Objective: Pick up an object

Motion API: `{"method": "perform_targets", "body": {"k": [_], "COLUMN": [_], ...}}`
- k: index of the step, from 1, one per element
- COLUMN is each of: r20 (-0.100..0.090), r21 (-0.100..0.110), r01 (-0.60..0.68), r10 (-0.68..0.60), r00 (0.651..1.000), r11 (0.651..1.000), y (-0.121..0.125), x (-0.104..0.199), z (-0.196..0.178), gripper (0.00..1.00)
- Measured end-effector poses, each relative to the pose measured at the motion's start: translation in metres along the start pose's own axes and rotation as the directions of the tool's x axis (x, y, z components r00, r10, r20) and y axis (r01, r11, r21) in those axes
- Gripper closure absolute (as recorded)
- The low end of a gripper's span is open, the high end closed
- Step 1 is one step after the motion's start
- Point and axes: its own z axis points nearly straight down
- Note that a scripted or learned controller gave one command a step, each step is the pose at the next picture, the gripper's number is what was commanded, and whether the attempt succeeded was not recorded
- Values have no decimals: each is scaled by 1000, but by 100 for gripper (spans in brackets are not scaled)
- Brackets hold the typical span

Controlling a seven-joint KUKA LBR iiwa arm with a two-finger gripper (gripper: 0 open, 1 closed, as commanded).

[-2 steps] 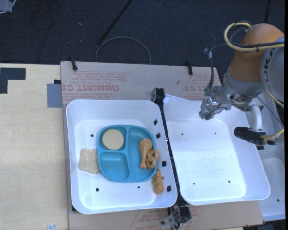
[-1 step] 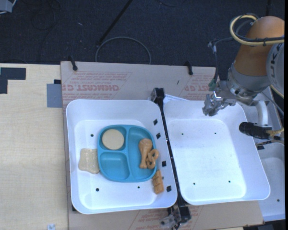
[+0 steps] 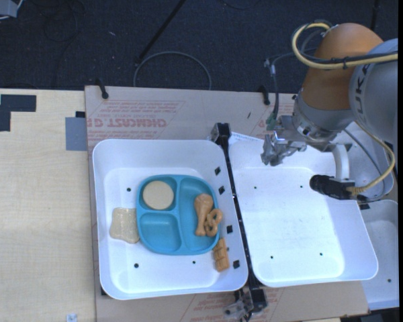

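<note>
The pick has not begun in earnest: the pincer (image 3: 277, 154) hangs over the far rim of the right bin (image 3: 309, 260), at about eleven o'clock of that bin, and nothing lies between its fingers. That bin offers nothing to take. Every candidate sits in the left bin (image 3: 114, 274), so the step in hand looks like an approach or a reset, not a grasp.

In the left bin a blue divided tray (image 3: 162, 235) sits a little right of centre. A round tan cracker or biscuit (image 3: 158, 194) rests in its eleven o'clock compartment, and a knobbly tan pretzel-like toy (image 3: 207, 215) lies in its three o'clock compartment. A pale slice of toy bread (image 3: 125, 225) lies on the bin floor, touching the tray's edge at nine o'clock. A small orange-brown piece (image 3: 221, 254) lies at five o'clock of the tray, just beside the divider between the bins.

The next move would call for travel towards nine o'clock across the divider, then a descent on one item; the bread slice, lying flat and apart from walls, looks the easier grasp, while the piece by the divider leaves little room for a finger.

The pincer is small and dark against shadow; its fingers seem slightly apart, though I cannot tell for certain. The arm's upper links are cut off at the right edge, and a black part (image 3: 330, 186) beneath the wrist is hard to identify.
</note>
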Motion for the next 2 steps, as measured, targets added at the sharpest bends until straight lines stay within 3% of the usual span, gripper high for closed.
{"method": "perform_targets", "body": {"k": [2], "r20": [1], "r21": [0], "r01": [0], "r10": [0], "r00": [1000], "r11": [1000], "y": [7], "x": [105], "z": [21], "gripper": [100]}}
